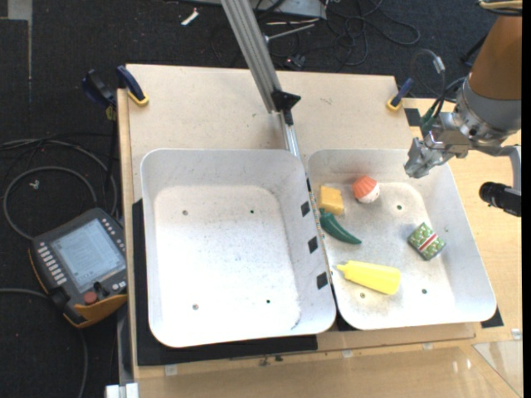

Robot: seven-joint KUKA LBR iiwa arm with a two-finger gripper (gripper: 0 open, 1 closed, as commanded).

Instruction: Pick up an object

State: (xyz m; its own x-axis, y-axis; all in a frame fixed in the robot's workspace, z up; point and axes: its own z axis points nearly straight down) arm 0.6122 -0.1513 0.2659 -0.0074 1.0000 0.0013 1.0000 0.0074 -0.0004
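The right bin [465, 293] holds several small objects: an orange-and-white ball [366, 190], a yellow block [332, 199], a green pepper-like piece [340, 230], a long yellow piece [370, 277] and a green-and-red patterned block [426, 240]. My gripper [419, 162] hangs over the bin's far right edge, up and to the right of the ball, apart from all the objects. Nothing shows between its fingers.
The left bin [166, 172] lies beside the right one, with a dark divider strip [314, 239] between them. A slanted metal pole [253, 44] stands at the back centre. Clamps [133, 88] [398, 98] sit at the bench's far corners. A teach pendant [79, 264] lies on the floor left.
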